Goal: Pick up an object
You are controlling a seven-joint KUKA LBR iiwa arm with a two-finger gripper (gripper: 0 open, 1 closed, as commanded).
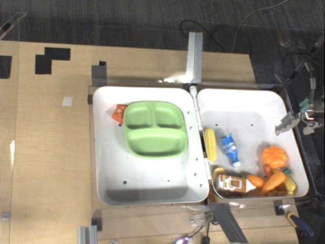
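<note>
From above, the gripper [290, 123] pokes in at the right rim of the right bin [244, 105], low over the bin's edge, with little of the arm behind it visible; whether the jaws are spread or pressed together I cannot tell. Nothing sits between them. The objects crowd the right bin's near half: a yellow corn cob [209, 144] against the dividing wall, a blue tube [229, 149] just beside it, an orange pumpkin [274, 156] near the right wall, a carrot [274, 180] below it, and a brown bottle [234, 183] lying along the near wall. The bin's far half is bare floor. In the left bin [109, 177], a green divided tray [154, 128] lies over a red item [118, 114], on the wooden counter [45, 151].
</note>
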